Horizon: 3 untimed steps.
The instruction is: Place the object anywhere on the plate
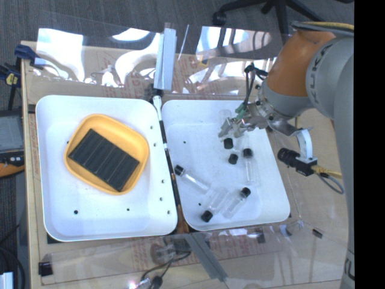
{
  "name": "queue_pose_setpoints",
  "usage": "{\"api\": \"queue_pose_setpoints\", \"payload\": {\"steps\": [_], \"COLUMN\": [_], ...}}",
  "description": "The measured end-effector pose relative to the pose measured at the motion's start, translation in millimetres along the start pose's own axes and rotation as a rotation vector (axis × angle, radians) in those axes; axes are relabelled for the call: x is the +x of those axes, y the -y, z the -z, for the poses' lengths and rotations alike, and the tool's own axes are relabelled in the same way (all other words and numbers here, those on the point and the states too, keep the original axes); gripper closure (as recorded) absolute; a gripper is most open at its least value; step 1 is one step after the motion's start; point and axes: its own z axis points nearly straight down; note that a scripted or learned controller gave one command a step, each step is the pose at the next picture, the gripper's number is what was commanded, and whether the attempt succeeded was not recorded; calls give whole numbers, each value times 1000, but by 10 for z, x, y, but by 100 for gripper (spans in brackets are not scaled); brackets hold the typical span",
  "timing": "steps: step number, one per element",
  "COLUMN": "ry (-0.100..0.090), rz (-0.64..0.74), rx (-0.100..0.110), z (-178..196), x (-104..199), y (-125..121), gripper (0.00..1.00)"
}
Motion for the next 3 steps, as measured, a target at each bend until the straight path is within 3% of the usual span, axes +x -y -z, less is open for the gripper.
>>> {"api": "queue_pose_setpoints", "payload": {"steps": [2,3], "ry": [-2,-1], "rz": [156,268], "rx": [3,3], "z": [-176,-182], "x": [1277,1843], "y": [-425,-266], "gripper": [100,100]}}
